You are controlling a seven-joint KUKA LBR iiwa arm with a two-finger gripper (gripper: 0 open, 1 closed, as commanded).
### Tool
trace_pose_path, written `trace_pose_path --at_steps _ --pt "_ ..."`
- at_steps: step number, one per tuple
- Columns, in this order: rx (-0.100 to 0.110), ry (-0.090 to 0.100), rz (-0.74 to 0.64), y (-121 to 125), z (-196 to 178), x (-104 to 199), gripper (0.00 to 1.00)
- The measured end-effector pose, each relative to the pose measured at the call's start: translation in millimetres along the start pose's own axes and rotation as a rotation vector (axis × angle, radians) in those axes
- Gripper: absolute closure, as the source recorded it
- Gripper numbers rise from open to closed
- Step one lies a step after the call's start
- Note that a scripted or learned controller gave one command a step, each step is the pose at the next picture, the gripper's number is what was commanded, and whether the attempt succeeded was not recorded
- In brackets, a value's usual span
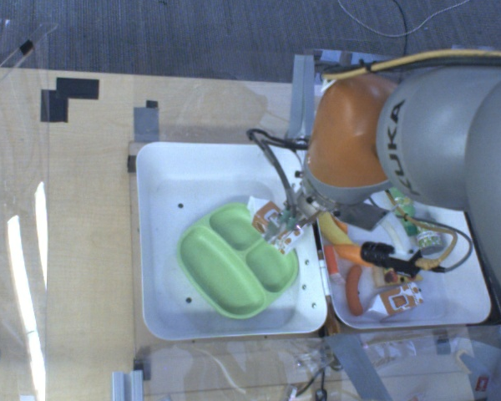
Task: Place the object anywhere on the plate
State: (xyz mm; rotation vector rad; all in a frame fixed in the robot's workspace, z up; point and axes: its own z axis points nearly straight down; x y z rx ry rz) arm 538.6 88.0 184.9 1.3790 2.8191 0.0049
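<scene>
**Two bins, one plate: claw at the plate's far rim**

Two shallow white bins sit side by side on the pale wooden bench (67,266).

Left bin (159,224): it holds one green plate (225,266), lying flat and turned at a slant. The plate is split into three wells, one long well along its lower-left side and two smaller ones along its upper-right side. Bare white bin floor shows around it on every side.

Right bin (476,307): it holds several small things close together near its left wall. These include an orange carrot (344,253), a red sausage (355,291) below the carrot, and a small brown-and-white box (398,301) to the right of the sausage. The grey arm (451,132) and its orange band (346,136) cover much of this bin from above.

Claw (285,224): it is over the upper-right rim of the plate, above the two smaller wells. How wide it stands cannot be told at this size.

Task's thing: a small brown-and-white packet (269,218) shows right at the claw, over the plate's upper-right edge. Whether it is gripped, or already rests on the plate, cannot be told.
</scene>
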Motion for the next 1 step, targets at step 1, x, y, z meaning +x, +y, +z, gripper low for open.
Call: trace_pose_path --at_steps 1 --pt "0.0 0.0 -0.138 -16.0 -0.1 16.2 1.0"
